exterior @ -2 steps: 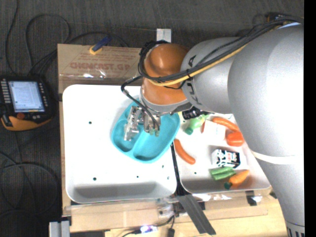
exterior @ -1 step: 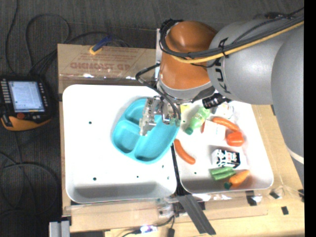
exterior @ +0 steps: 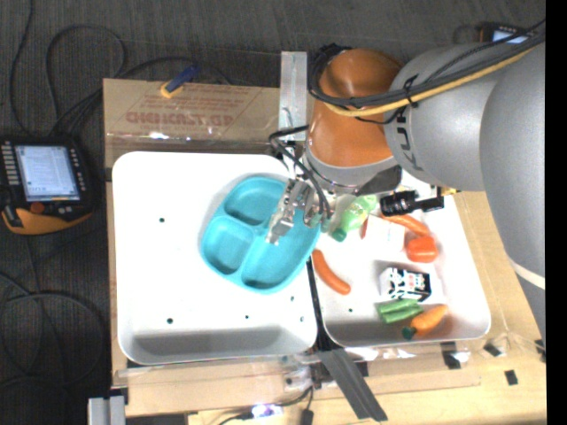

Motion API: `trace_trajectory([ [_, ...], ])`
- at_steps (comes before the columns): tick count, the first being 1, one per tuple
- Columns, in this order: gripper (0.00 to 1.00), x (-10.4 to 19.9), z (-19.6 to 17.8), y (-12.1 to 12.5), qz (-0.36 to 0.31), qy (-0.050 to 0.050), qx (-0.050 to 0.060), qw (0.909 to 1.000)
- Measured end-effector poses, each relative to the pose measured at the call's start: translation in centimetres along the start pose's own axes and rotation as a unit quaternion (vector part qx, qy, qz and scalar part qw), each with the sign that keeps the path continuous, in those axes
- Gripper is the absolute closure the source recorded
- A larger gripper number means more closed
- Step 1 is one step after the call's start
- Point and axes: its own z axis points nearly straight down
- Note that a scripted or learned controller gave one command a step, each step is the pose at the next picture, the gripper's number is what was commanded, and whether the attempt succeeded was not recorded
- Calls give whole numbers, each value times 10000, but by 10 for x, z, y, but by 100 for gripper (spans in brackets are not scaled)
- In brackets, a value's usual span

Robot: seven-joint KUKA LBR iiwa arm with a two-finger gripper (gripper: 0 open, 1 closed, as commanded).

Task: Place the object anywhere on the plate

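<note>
A blue divided plate (exterior: 252,237) lies tilted in the left white bin (exterior: 159,264), reaching to the bin's right wall. My gripper (exterior: 295,212) hangs over the plate's right rim, open, with nothing between its fingers. Nothing lies in the plate's compartments. Right beside the gripper, in the right bin (exterior: 469,290), sits a pale green toy (exterior: 352,214). An orange carrot (exterior: 330,273) lies near that bin's left wall.
The right bin also holds a red-orange tomato (exterior: 423,248), a red pepper (exterior: 404,223), a black-and-white carton (exterior: 406,283), a green bean pod (exterior: 396,309) and another carrot (exterior: 429,319). A cardboard sheet (exterior: 186,113) lies behind the left bin.
</note>
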Motion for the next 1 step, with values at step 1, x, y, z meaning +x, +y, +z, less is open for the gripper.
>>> trace_trajectory([
  [1,0,0,0,0,0,-2,-1,10000],
])
